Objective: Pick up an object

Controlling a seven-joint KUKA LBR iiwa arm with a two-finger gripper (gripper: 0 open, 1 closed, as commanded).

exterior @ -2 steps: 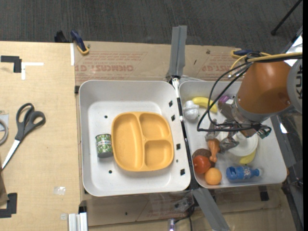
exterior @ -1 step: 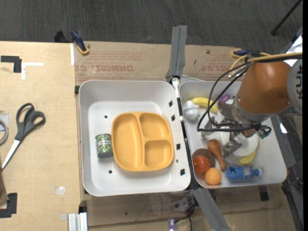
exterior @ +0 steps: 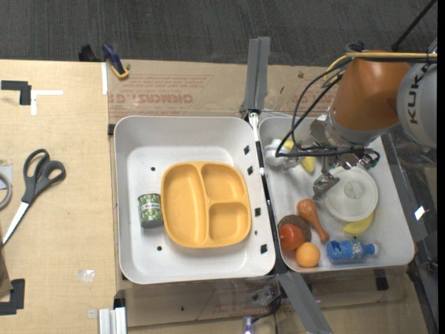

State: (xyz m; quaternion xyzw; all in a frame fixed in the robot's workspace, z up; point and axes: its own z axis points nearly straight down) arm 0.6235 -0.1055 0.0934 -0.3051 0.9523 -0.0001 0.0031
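Observation:
My gripper (exterior: 325, 184) hangs under the orange-banded wrist (exterior: 368, 92) over the upper middle of the right bin (exterior: 396, 252). It sits beside a white round container (exterior: 353, 195), just above an orange drumstick-shaped toy (exterior: 313, 216). Nothing I can make out is held. A small yellow piece (exterior: 306, 164) and a white object (exterior: 274, 147) lie to its upper left. Along the bin's front are a red tomato (exterior: 290, 236), an orange ball (exterior: 307, 255) and a blue bottle (exterior: 350, 250).
The left bin (exterior: 132, 256) holds a yellow divided plate (exterior: 206, 204) with a small green can (exterior: 149, 209) at its left. Scissors (exterior: 35, 179) lie on the bench at far left. A grey divider post (exterior: 257, 72) stands behind the bins.

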